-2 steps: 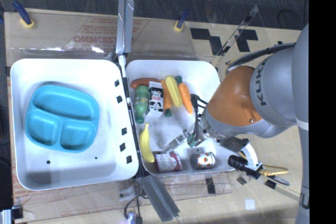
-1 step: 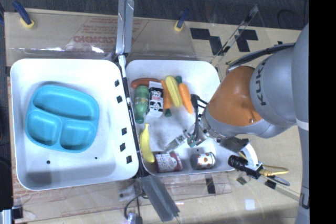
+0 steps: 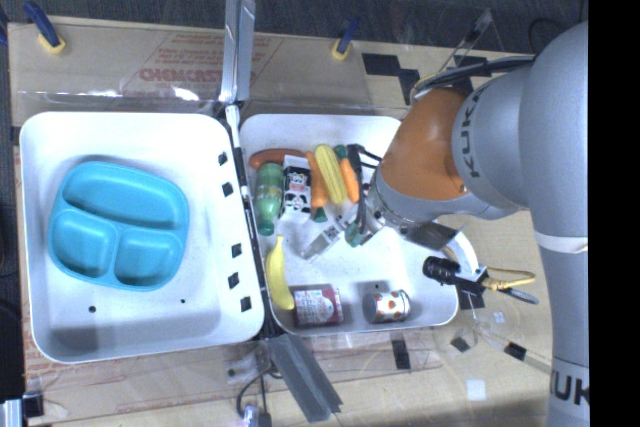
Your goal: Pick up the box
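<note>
The box (image 3: 296, 189) is a small white carton with black patches and a red mark. It lies in the right bin (image 3: 420, 315), between a green bottle (image 3: 267, 197) and a yellow corn cob (image 3: 327, 173). My gripper (image 3: 338, 237) is low in the same bin, just below and right of the box and apart from it. It is open, with nothing between its fingers. The grey arm with its orange band (image 3: 430, 160) hides the bin's right part.
A brown sausage (image 3: 274, 157) and a carrot (image 3: 349, 181) lie by the box. A banana (image 3: 277, 277) and two cans (image 3: 314, 304) (image 3: 388, 305) lie along the near wall. The left bin (image 3: 40, 215) holds a blue divided tray (image 3: 120, 223).
</note>
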Robot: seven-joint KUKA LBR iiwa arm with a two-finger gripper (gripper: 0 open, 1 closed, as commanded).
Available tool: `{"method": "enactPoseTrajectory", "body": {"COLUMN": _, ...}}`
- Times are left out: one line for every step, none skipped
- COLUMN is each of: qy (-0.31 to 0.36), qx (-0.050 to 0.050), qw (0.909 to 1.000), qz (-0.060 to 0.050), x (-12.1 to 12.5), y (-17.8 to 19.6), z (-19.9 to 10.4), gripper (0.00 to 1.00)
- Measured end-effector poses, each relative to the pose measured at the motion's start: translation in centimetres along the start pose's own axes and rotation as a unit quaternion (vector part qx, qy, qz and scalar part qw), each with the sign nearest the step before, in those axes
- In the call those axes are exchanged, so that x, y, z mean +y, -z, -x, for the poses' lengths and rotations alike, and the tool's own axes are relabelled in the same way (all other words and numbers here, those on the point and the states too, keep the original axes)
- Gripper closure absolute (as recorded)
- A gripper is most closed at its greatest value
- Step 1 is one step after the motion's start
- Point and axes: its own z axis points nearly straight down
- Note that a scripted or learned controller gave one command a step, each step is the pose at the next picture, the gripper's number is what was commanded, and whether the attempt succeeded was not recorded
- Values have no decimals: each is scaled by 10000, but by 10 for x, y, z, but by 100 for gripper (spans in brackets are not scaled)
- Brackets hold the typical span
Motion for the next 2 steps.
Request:
{"method": "enactPoseTrajectory", "body": {"qy": 501, "qx": 3, "qw": 9987, "qz": -3, "x": -57, "y": 31, "z": -11, "gripper": 0}}
{"method": "enactPoseTrajectory", "body": {"qy": 502, "qx": 4, "qw": 9987, "qz": -3, "x": -57, "y": 31, "z": -11, "gripper": 0}}
